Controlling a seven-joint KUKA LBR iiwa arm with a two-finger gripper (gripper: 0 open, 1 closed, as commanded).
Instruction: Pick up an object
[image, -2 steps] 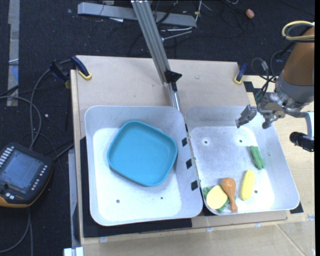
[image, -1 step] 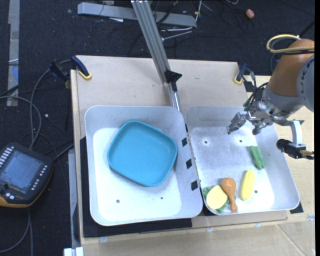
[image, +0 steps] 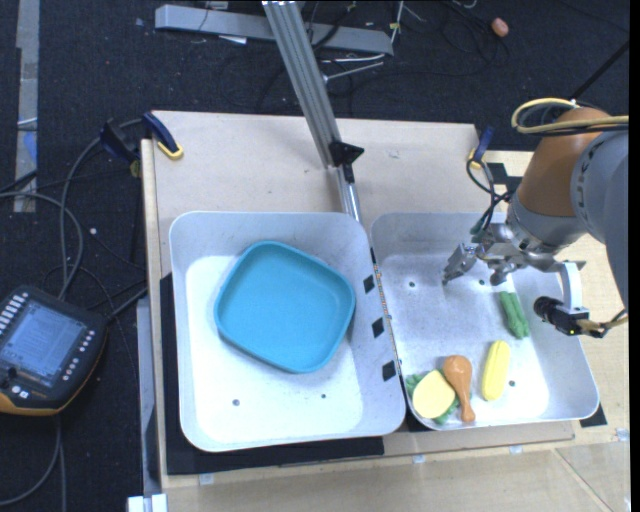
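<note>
Dark carpeted floor surrounds a pale wooden bench; loose black cables run across the floor on the left and top. No readable writing or brand marks anywhere.

Two shallow white bins sit side by side on the bench. Left bin: one item, a blue square plate, lying flat toward the upper middle. Right bin: four items. One green pepper-like piece lies near the right wall, just below the hand. One yellow corn cob lies toward the lower right. One orange drumstick-shaped toy is just left of the corn, and one yellow-green round piece touches the drumstick at the bin's lower left corner.

One grey arm with an orange band reaches in from the right. Its hand hangs over the upper part of the right bin, near the green piece but apart from it. Cannot tell how the hand is set.

One handheld pendant with a screen lies on the floor at left. One metal pole slants up from between the bins.
</note>
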